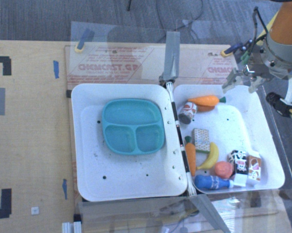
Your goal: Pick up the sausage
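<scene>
The right bin (269,144) holds several toy foods. A pinkish-red rounded piece (223,169) lies near the bin's front, between a banana (211,155) and small cartons (247,166). It looks most like the sausage, though I cannot tell for sure. A long orange piece (190,157) with a dark tip lies along the bin's left wall. My gripper (242,84) hangs over the bin's far right corner, well away from both pieces. It is open with nothing between its fingers.
A carrot (204,101) and a small can (187,112) lie at the back of the right bin. A patterned block (201,140) and a blue bottle (211,182) are also there. The left bin (88,169) holds a teal divided plate (133,126).
</scene>
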`<state>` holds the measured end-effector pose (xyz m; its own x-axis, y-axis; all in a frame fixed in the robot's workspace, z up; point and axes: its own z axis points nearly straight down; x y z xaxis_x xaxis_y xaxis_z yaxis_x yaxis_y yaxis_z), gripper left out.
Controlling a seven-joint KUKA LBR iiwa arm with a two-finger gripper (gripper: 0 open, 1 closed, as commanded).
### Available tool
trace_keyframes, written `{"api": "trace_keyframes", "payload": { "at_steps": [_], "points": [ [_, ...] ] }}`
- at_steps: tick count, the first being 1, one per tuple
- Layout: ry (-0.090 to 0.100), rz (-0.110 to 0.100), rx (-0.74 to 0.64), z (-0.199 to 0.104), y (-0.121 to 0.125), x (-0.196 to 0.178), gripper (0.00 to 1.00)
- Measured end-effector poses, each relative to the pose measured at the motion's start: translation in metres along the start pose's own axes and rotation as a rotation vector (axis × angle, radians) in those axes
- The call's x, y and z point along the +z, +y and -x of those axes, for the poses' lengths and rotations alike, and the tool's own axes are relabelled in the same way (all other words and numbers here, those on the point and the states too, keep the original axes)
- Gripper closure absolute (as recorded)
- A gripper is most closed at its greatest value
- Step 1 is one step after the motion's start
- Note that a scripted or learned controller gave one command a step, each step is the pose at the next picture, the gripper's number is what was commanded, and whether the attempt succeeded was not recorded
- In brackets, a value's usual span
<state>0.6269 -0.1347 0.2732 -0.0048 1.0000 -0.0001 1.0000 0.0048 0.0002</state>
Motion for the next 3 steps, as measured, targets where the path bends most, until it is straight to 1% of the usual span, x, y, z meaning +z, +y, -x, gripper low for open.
{"api": "trace_keyframes", "payload": {
  "at_steps": [1, 2, 3],
  "points": [
    [-0.001, 0.002, -0.200, -0.025, 0.026, 0.177, 0.00],
    [-0.003, -0.014, 0.094, -0.033, 0.037, 0.186, 0.00],
    [-0.003, -0.019, 0.094, -0.033, 0.036, 0.177, 1.00]
  ]
}}
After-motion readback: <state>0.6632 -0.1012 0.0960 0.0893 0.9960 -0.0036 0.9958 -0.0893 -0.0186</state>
